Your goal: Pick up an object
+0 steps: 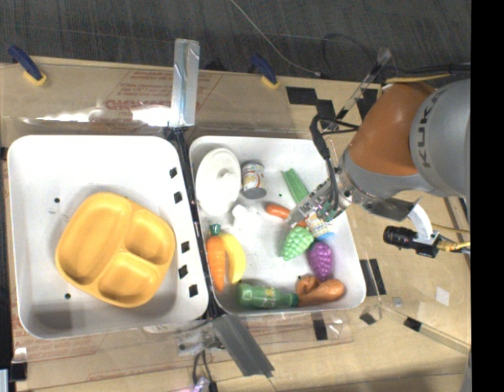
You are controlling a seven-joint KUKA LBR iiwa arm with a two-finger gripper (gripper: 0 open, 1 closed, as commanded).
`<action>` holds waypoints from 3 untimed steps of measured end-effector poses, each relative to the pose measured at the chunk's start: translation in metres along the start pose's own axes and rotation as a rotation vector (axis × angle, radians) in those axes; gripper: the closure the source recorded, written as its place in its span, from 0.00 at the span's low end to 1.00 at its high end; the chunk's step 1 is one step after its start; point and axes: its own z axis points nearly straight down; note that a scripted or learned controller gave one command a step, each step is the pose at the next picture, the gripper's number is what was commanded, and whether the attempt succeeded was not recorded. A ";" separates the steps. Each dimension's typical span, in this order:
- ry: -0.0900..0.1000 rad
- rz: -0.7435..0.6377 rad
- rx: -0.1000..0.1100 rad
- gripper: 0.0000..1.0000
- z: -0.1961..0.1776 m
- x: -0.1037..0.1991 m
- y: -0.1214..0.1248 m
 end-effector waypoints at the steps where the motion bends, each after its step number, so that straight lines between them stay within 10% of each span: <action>1: 0.003 0.087 0.000 1.00 -0.027 0.047 0.065; 2: 0.006 0.427 0.006 1.00 0.032 0.030 -0.009; 3: 0.000 0.498 -0.004 1.00 -0.074 0.037 0.030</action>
